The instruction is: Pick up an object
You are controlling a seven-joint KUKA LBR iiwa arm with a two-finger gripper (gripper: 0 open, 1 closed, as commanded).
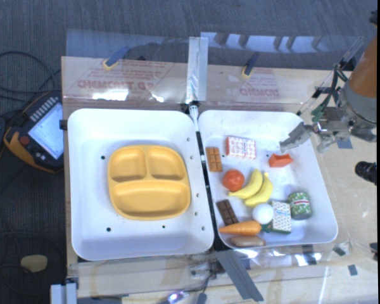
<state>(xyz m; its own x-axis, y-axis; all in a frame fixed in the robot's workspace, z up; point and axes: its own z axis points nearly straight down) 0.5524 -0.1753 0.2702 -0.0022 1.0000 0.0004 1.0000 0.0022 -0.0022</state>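
Orange plastic carrot (240,227) lay well below-left of claw (299,137). Claw's opening could not be told; nothing seen held. Small red wedge (280,160) sat just beneath; tilted approach judged likely to knock it aside.

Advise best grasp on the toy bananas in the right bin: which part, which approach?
Take the toy bananas across the middle of the curved pair, coming straight down from above. They lie flat, running diagonally, so the fingers probably belong across the narrow width. The tomato sits close on the left and the white egg below, so the upper middle looks least crowded. The gripper hovers near the orange wedge.
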